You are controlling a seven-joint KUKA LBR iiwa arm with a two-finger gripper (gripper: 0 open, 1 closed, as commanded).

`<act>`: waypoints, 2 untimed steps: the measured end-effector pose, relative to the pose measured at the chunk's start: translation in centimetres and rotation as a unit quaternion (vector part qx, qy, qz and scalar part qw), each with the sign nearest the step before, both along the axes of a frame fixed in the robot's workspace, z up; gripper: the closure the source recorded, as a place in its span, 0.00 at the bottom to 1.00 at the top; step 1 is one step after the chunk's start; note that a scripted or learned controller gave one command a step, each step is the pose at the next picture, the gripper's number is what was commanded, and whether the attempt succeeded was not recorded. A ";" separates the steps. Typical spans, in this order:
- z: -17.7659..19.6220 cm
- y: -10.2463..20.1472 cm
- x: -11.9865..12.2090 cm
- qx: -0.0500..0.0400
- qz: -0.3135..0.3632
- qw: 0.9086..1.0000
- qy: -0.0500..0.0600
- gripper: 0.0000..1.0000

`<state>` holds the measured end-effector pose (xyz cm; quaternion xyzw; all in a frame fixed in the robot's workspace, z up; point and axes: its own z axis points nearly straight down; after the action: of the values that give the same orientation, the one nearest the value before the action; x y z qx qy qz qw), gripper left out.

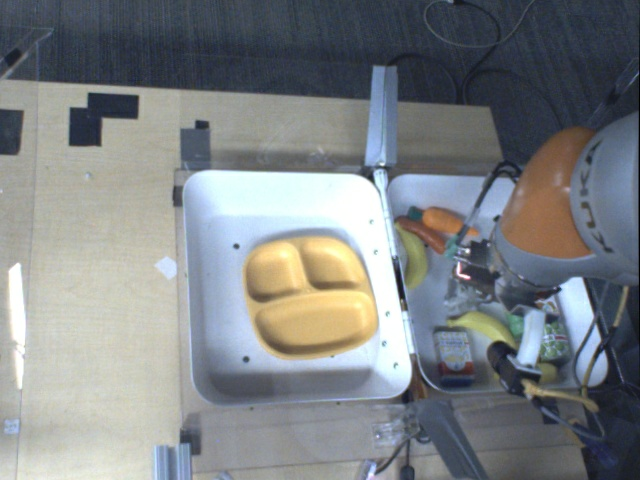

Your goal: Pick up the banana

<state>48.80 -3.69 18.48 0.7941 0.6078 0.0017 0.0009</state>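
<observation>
Looming largest at the right of the frame, the grey arm (590, 208) with its orange band is leaning in over the right bin (440, 193). Its gripper (478, 273) is hanging low inside that bin, and I cannot tell whether the fingers are apart or together, since the wrist is hiding them. Just below the gripper, the banana (480, 325) is lying on the bin floor, near it but not visibly between the fingers. A carrot (440, 220) is resting toward the bin's upper left, with a yellow-green fruit (414, 258) beside the left wall. A small can (454, 353) is sitting at the lower edge. Occupying the middle of the frame, the left bin (210, 298) is carrying a yellow divided tray (310, 295). Both bins are sitting on the wooden desk (100, 298).
</observation>
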 end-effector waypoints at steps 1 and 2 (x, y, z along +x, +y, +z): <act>0.0 0.0 0.0 0.000 0.000 1.000 0.000 0.00; -8.2 -5.1 0.5 -0.003 0.095 0.995 -0.009 0.00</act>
<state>49.27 -8.77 10.29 0.7327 0.6805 0.0067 0.0083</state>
